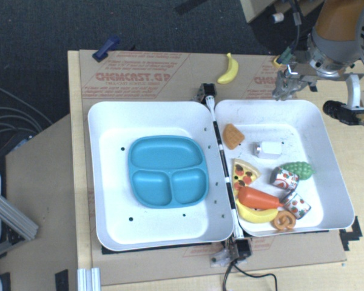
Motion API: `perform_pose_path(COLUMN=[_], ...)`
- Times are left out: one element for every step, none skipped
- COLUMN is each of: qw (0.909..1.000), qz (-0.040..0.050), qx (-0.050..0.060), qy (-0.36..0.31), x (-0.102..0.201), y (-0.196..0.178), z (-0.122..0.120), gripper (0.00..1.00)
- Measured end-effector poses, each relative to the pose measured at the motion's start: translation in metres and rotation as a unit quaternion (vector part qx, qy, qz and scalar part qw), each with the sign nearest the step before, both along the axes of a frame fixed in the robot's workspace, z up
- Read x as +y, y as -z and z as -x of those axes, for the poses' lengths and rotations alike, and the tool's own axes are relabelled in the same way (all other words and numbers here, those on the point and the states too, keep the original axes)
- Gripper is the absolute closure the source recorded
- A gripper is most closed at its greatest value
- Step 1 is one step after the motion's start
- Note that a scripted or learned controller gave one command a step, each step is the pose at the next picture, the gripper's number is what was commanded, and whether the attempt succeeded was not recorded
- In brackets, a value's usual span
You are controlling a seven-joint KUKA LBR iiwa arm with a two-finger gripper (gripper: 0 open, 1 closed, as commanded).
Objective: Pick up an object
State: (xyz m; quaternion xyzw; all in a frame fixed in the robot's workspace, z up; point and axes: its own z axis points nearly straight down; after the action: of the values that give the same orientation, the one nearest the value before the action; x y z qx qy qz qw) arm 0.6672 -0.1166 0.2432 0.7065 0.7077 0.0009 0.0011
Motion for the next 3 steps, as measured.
perform_pose_path(qw=[1.0,1.0,1.0], qz=[0.0002,-0.0003,-0.0006], qx=[0.0,0.002,0.003], qy=[0.0,0.0,0.0], x=[0.007,0.03,0.06], y=[-0.02,-0.019,0.018], z=[0.0,0.001,0.001], gripper=[1.0,1.0,1.0])
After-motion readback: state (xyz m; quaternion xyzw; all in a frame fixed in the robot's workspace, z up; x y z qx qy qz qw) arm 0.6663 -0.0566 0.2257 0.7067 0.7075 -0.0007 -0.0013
